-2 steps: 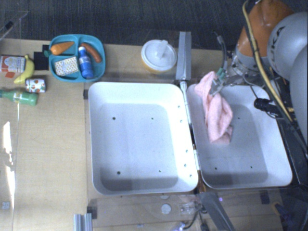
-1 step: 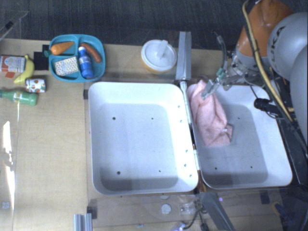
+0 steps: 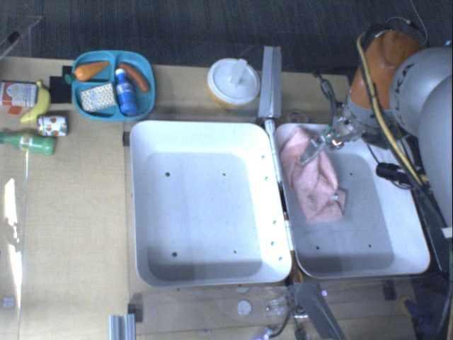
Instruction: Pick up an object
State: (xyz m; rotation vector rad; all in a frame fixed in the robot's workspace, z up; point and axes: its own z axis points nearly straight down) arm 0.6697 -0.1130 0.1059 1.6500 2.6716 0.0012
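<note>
A crumpled pink cloth lies in the right bin, against its left wall and toward the back. My gripper reaches in from the right and sits low over the cloth's upper part, its tip at or touching the fabric. The cloth rests flat on the bin floor, not lifted. The grey arm with its orange band fills the upper right.
The left bin stands beside the right one. Behind the bins are a white lidded cup and a blue divided tray of toy food. A banana, a small can and a green bottle lie far left.
</note>
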